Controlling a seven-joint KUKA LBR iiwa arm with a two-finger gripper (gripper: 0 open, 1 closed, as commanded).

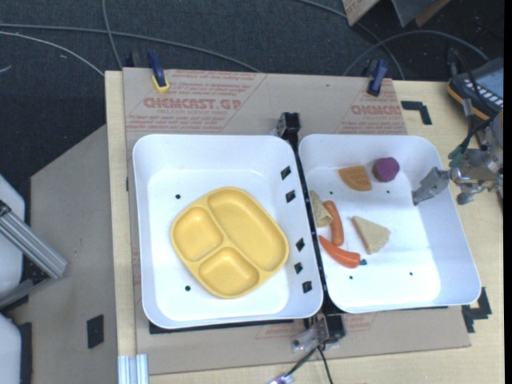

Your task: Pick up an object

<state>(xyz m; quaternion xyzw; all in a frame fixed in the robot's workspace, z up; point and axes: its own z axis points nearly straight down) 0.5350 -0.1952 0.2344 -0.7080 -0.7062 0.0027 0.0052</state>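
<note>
- Gripper (430, 186): at the right bin's right wall, over the rim; nothing seen between its fingers; whether open or closed cannot be told.
- Right bin (448, 282): holds a purple ball (386, 169), orange wedge (355, 178), tan wedge (370, 234), and two carrots (336, 238) near the left wall. Lower right floor is bare.
- Left bin (152, 182): yellow divided tray (230, 241) at centre, bare floor all round.
</note>
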